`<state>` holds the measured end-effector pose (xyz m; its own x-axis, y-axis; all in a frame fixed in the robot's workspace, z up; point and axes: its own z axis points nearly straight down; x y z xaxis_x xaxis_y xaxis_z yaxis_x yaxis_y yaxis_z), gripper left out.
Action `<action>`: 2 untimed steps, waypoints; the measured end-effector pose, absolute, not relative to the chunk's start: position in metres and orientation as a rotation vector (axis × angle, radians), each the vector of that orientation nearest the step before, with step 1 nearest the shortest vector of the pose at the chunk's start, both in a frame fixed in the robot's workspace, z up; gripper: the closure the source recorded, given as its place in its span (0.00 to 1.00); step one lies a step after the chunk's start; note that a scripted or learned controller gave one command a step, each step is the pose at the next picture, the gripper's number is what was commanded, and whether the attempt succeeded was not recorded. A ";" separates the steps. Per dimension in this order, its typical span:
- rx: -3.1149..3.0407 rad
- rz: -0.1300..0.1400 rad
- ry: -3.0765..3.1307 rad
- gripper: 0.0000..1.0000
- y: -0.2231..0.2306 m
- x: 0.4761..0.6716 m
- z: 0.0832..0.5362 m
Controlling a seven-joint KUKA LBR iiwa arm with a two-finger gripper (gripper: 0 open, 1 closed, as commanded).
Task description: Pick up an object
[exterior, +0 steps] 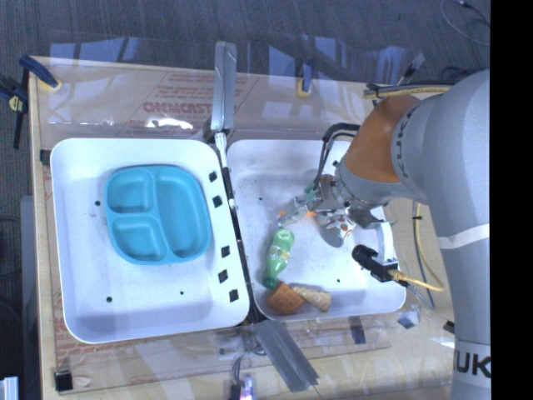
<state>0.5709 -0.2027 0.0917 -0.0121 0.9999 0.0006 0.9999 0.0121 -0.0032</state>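
Lying just left of the hand (321, 213), green bottle (279, 255).

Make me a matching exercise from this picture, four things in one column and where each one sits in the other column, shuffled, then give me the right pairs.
Things:
1. blue tray
2. green bottle
3. cone
4. gripper

Places:
A. near the right bin's front edge
B. over the middle of the right bin
C. in the left bin
D. in the right bin, just right of the divider, behind the cone

Pairs: 1-C, 2-D, 3-A, 4-B
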 end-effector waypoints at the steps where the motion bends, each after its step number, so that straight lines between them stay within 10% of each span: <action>1: -2.148 0.001 -2.290 0.00 -0.210 0.624 0.092; 2: -2.140 0.002 -2.296 1.00 -0.210 0.625 0.103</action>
<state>0.6250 -0.2095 0.1031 -0.0699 0.9976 0.0015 0.9975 0.0699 -0.0029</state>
